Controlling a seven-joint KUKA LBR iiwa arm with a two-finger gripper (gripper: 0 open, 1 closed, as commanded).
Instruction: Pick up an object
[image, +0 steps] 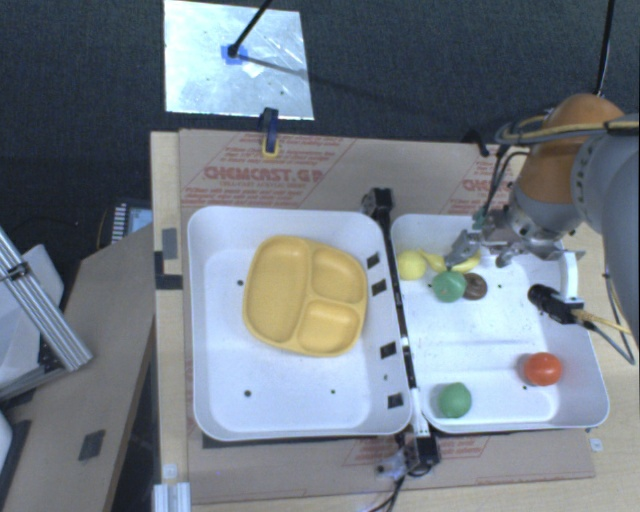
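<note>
Right now the grey metal pincer (478, 246) hangs low in the right-hand white bin (590, 385), over a yellow banana-shaped toy (447, 262) whose long axis runs left to right beside a yellow lemon (411, 265). Whether it is clenched I cannot tell. A compartmented yellow plastic plate (304, 295) fills the left-hand white bin (215, 390).

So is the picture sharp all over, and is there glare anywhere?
In the camera view, the yellow divided plate and both white bins look fairly sharp and evenly lit with soft shadows; the foil-like sheet at top glares brightly, and the grey arm looks slightly blurred.
</note>
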